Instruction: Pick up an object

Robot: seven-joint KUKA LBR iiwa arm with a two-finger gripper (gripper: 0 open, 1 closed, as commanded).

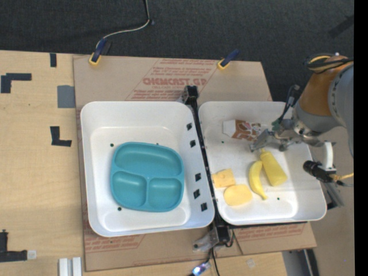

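Orange-banded, the arm (322, 96) stood highest over the bench, its grey wrist sloping down to the claw (265, 142), low inside the right bin (310, 211). Whether the claw was open or closed could not be told; its grey metal parts ran together at that angle, and nothing could be seen held in it.

Just below the claw, close to its tip, lay a yellow block (273, 168), smooth and roughly cylindrical, tilted; whether they touched could not be told. Beside the block, on the side away from the arm, a curved banana (257, 180) lay on the bin floor. Just above and left of the claw sat a crumpled packet (241, 129), white and brown; its print was too small to read. Farther left and below the claw were a pale yellow wedge (223, 178) and, just beneath it, a rounded yellow lump (237, 195), both matte.

Well left of the claw, past the wall between the bins, the left bin (86, 115) held a teal plate (148, 176), glossy, rounded, split into three compartments.

Both bins rested on a cardboard sheet (167, 76), printed in red above them with what looked like "CHEMCAST GP", held at its far edge by two clamps (99, 54). A black cable (146, 7) ran across the dark carpet beyond.
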